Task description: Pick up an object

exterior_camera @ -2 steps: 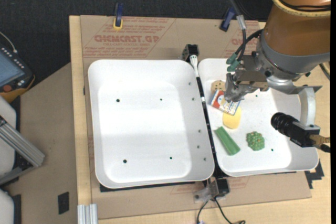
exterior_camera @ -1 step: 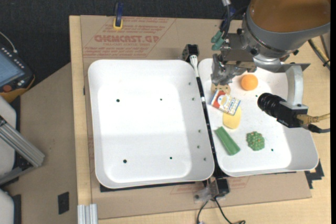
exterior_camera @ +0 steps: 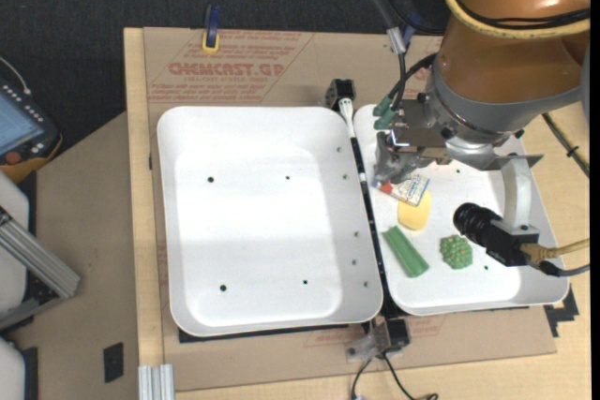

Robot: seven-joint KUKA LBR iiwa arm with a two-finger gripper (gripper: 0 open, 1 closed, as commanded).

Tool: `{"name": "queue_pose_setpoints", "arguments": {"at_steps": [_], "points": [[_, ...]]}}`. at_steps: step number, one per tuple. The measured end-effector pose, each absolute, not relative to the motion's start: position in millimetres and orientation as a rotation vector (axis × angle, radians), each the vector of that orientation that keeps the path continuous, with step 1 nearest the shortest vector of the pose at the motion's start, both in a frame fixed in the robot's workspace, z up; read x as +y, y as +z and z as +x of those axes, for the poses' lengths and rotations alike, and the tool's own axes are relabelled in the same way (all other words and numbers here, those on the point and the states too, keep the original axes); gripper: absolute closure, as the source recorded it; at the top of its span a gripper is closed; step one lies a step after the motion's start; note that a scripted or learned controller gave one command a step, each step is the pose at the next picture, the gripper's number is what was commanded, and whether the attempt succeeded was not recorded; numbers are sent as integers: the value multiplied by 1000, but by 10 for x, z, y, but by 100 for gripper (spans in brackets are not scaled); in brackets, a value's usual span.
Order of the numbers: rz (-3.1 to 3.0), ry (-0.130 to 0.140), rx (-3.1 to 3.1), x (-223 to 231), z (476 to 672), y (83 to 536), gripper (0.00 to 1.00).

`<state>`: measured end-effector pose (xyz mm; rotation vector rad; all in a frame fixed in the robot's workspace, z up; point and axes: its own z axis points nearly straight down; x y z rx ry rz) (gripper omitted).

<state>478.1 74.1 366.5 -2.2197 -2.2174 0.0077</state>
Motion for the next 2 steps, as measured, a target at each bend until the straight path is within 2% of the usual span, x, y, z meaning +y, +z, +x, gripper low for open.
{"name": "queue_pose_setpoints", "arguments": {"at_steps": [1,2], "points": [[-2230,9,-2209,-58,4787,3245,100],[-2223,-2,-2223,-7,4801,3375,100]]}}
